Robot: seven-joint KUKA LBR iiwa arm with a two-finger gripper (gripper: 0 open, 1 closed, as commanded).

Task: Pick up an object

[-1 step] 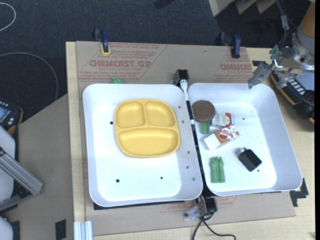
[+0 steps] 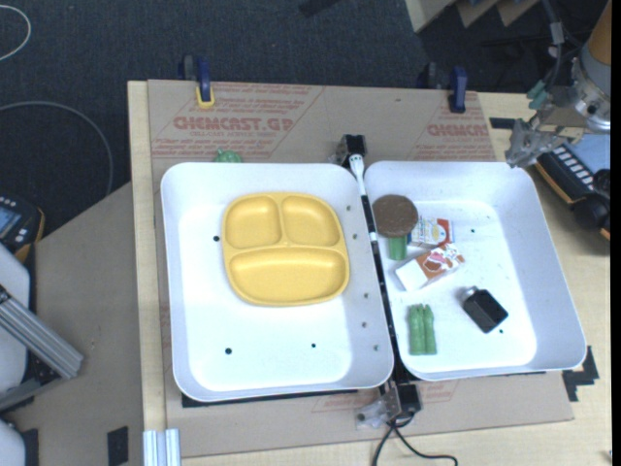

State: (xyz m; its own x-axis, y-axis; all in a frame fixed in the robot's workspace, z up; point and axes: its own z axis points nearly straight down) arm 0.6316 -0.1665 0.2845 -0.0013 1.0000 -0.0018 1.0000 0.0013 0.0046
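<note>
The right bin [image 2: 548, 270] holds several small objects. A brown round disc [image 2: 395, 214] lies at its far left, with a small green piece [image 2: 397, 247] just in front of it. Two red and white packets [image 2: 434, 231] [image 2: 443, 258] and a white block [image 2: 410, 276] lie near the middle. A green ridged bar [image 2: 420, 328] rests at the front left, and a black block [image 2: 484, 310] to its right. My gripper [image 2: 525, 150] hangs above the bin's far right corner, apart from all of them, with nothing seen in it.
The left bin [image 2: 184, 289] bears a yellow divided plate [image 2: 284, 249]. Blue clamps [image 2: 203, 76] [image 2: 458, 87] stand on the board's far edge. A small green thing [image 2: 228, 156] lies behind the left bin. Dark gear [image 2: 577, 178] sits right of the right bin.
</note>
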